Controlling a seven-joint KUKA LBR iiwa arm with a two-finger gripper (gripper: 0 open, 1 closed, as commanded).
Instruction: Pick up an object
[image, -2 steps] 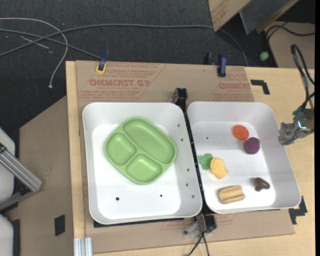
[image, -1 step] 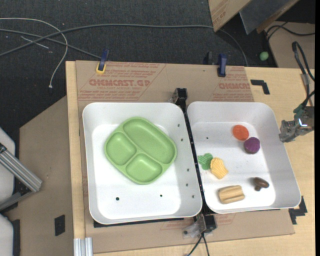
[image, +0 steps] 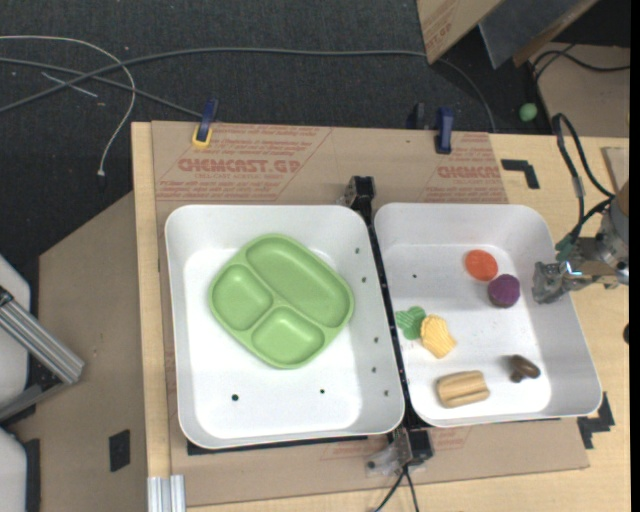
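Overhead, my jaws (image: 548, 280) hover at the right bin's (image: 470, 232) right rim, just beside a purple ball (image: 504, 290); whether they are open or closed I cannot tell. An orange ball (image: 481, 264) sits nearby. The left bin (image: 200, 380) holds a green divided plate (image: 281, 300).

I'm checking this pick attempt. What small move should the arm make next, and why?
Probably shift the pincer left, over the purple ball, then descend. The pincer sits at the right bin's right rim, holding nothing, and the ball is the nearest item, with the orange ball just beyond.
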